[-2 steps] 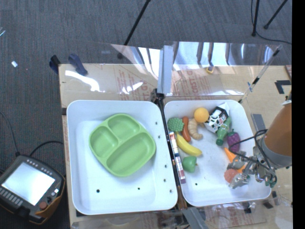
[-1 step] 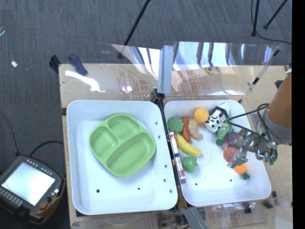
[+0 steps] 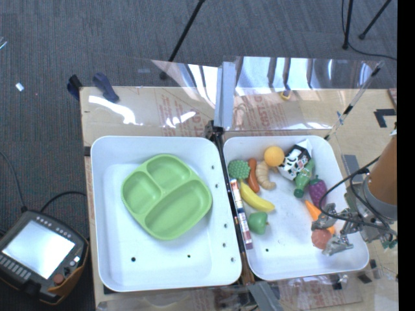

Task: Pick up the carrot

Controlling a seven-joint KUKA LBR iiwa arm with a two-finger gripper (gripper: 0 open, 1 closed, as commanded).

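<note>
The carrot (image 3: pixel 313 208) is a small orange piece lying slantwise near the right edge of the right bin (image 3: pixel 285 264). Its lower end runs under my gripper. My gripper (image 3: pixel 329 230) reaches in from the right and hangs low over that spot. One finger (image 3: pixel 323 214) stands by the carrot and the other (image 3: pixel 338 244) sits lower, near the bin's front right corner. The fingers are spread apart. Between them lie the carrot's lower end and a reddish round fruit (image 3: pixel 320 239). Nothing is lifted off the bin floor.
The right bin also holds grapes (image 3: pixel 318 190), a cow-print carton (image 3: pixel 296 162), an orange (image 3: pixel 273 155), broccoli (image 3: pixel 238 168), a banana (image 3: pixel 256 199) and a green pepper (image 3: pixel 258 223). A green divided plate (image 3: pixel 167 196) sits in the left bin (image 3: pixel 110 264).
</note>
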